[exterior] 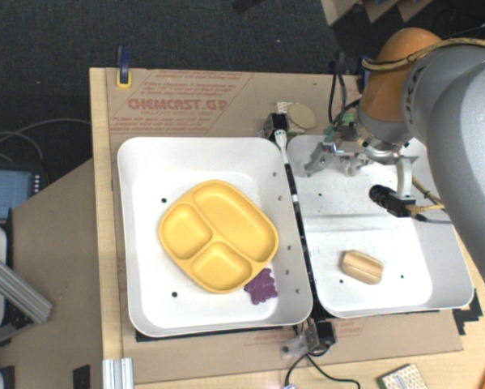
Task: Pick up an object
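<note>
arm [461, 136] cut off at right edge, purple piece [261, 286] partly under yellow tray [216, 235]

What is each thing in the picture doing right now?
Yellow plate: lying flat in the left bin, right side up, nothing in its sections.
Purple toy: lying beside the plate, touching its edge.
Tan block: lying in the right bin, untouched.
Gripper: over the right bin's far end, holding nothing.

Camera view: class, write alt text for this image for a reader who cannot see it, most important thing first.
A grey robot arm's gripper hangs over the far end of the right white bin, which has a tan block near its front. The left white bin holds a yellow divided plate with a small purple object beside it.
</note>
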Action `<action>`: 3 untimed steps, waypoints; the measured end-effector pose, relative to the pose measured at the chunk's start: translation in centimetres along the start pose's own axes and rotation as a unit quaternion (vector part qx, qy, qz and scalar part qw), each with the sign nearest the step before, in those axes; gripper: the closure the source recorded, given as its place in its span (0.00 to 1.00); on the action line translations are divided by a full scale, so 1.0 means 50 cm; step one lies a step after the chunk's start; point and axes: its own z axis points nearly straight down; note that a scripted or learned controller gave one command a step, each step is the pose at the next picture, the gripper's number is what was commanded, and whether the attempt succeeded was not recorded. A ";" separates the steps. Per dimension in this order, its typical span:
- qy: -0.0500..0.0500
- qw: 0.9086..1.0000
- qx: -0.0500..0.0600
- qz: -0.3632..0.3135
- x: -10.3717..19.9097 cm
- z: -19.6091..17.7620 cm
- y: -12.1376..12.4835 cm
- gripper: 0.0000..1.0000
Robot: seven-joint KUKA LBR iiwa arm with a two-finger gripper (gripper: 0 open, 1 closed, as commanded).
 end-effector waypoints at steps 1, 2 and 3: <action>0.000 1.000 0.001 0.000 0.000 0.000 -0.001 0.00; 0.000 1.000 0.001 0.000 0.000 0.000 -0.001 0.00; 0.000 1.000 0.000 0.001 0.001 0.000 0.004 0.00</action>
